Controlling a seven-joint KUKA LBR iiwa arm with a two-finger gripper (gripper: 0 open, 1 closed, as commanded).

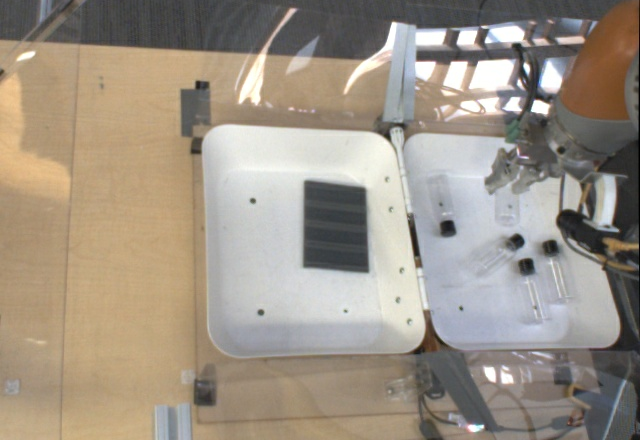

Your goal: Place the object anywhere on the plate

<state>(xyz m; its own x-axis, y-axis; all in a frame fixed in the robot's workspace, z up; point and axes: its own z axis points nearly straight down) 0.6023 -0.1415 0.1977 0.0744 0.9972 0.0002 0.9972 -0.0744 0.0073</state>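
A dark grey ribbed plate (335, 225) lies flat in the middle of the left bin (240, 328). Several small clear vials with black caps lie in the right bin (590, 328): one (441, 201) near its left wall, one (498, 254) in the middle, and two (556, 273) toward the right. My gripper (514, 174) hangs over the back part of the right bin, well right of the plate. Another clear vial (508, 209) sits just in front of the gripper; I cannot tell whether the two touch.
A raised divider (410, 228) separates the two bins. A metal post (400, 68) stands behind it. Black cables (590, 233) hang at the right edge of the right bin. Clamps and brackets (195, 110) sit around the bins on the wooden bench.
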